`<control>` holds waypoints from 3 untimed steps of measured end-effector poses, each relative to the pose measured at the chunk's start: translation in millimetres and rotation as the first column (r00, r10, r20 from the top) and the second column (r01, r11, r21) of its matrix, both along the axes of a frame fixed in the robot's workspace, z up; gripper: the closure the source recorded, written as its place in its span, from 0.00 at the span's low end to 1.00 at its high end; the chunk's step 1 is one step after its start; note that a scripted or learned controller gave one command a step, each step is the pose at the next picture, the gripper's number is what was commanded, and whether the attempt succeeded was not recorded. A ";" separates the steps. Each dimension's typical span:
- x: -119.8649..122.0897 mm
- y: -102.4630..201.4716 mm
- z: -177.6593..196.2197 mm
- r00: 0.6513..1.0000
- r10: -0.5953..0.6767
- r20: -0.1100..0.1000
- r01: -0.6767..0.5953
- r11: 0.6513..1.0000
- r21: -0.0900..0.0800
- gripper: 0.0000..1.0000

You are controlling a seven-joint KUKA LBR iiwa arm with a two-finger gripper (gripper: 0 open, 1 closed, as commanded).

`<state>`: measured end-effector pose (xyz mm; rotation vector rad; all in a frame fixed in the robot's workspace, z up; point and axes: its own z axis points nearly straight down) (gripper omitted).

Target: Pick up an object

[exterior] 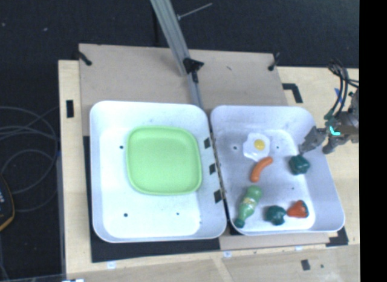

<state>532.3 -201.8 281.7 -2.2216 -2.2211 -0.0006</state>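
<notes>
The two-finger gripper [318, 141] hangs at the right bin's [275, 116] far right rim, its arm cut off by the frame edge; its fingers stand parted around nothing. Just below it lies a dark green lumpy toy [299, 165]. Nearby lie a fried-egg toy [257, 146], orange sausage [261, 169], green bottle [247, 204], and blurred green and red pieces. A square green plate [163, 160] fills the left bin [106, 154].

Arm enters at right edge of frame, mid height, only its wrist end with cables visible. Hand [317, 141] points left and slightly down, two dark fingers [308, 140] spread apart, nothing between them.
</notes>
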 end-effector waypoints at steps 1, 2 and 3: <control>0.0 0.0 0.0 1.000 0.000 0.000 0.000 1.000 0.000 0.00; -7.2 -6.9 -47.4 1.000 -0.001 -0.003 0.001 1.000 0.000 0.00; -6.6 -6.8 -89.3 1.000 0.000 -0.003 0.000 1.000 0.000 0.00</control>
